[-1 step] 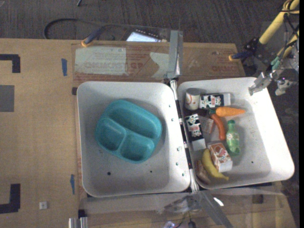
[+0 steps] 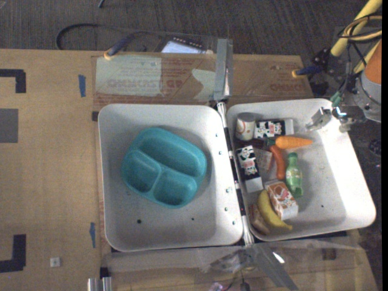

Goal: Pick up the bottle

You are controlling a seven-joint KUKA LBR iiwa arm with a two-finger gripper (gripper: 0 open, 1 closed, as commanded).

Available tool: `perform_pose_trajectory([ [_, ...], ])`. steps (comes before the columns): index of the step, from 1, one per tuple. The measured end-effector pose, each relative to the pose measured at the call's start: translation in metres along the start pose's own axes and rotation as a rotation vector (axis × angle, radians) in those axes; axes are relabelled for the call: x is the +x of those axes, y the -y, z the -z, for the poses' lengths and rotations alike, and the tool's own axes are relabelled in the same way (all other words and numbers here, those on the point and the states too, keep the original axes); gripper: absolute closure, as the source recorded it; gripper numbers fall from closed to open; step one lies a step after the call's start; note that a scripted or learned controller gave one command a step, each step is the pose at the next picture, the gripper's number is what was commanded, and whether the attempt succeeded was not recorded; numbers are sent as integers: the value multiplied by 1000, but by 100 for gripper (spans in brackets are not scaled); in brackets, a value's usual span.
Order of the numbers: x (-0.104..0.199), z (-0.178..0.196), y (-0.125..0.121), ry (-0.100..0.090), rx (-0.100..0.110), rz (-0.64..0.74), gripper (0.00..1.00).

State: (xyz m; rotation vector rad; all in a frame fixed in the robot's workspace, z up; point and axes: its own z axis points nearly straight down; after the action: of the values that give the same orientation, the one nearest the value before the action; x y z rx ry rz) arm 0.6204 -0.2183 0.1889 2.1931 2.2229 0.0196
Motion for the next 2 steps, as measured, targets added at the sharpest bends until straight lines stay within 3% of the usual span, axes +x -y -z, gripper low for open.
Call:
perform_pose_trajectory([
  [1,2,-5,3,4,-21,-44,0],
  [2,6,10,3,-1,18,-356,0],
])
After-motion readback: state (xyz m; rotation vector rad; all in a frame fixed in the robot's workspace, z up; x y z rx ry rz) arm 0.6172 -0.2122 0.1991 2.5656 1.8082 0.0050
